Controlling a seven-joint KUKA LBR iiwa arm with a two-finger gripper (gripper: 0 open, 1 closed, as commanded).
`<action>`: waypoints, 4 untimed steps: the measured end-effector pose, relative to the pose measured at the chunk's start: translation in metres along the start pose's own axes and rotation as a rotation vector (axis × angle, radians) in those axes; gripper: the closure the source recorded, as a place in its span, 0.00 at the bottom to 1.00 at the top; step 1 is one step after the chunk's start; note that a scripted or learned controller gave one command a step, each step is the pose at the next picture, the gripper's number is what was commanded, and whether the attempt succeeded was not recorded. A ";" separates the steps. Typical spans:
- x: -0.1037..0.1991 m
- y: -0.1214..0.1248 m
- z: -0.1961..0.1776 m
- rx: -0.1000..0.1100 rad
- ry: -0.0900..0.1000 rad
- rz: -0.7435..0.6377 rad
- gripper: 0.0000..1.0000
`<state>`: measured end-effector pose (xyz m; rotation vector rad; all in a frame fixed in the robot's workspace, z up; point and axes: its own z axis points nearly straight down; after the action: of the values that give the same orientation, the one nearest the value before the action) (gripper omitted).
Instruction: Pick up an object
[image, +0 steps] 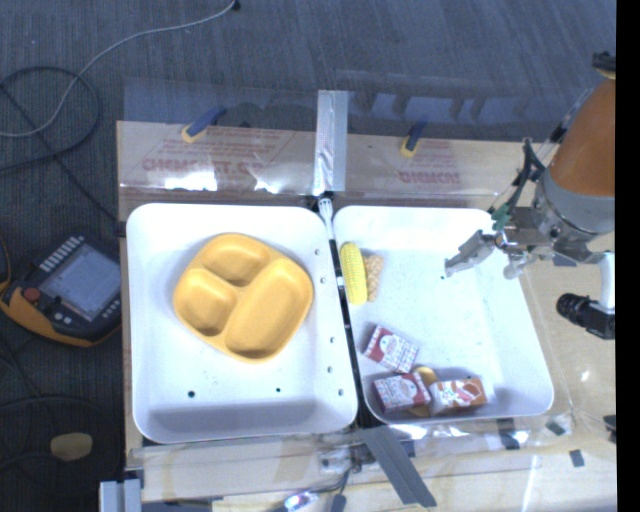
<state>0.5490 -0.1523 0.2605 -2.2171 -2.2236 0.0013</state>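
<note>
The right bin (500, 330) holds a yellow corn cob (352, 272) against its left wall, with a pale waffle-like piece (373, 274) beside it. Near the front lie a red and white carton (390, 349), a second carton (401, 392), and a red packet (458, 394) with a brown item (425, 376) between them. My gripper (480, 250) hangs over the bin's upper right part, well away from all of these, with nothing between its fingers. The arm's orange band (590, 140) is at the right edge.
The left bin (150, 400) carries a yellow three-compartment plate (243, 295). A metal divider post (331, 140) stands behind the seam between the bins. A teach pendant (65, 290) lies on the floor at left, with cables around it.
</note>
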 end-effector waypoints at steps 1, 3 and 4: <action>0.000 0.000 0.000 0.000 0.000 0.000 0.00; 0.050 -0.063 0.150 -0.007 -0.001 0.159 0.00; 0.055 0.008 0.166 -0.018 0.002 0.321 0.00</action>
<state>0.5570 -0.0973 0.0948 -2.5532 -1.8467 -0.0207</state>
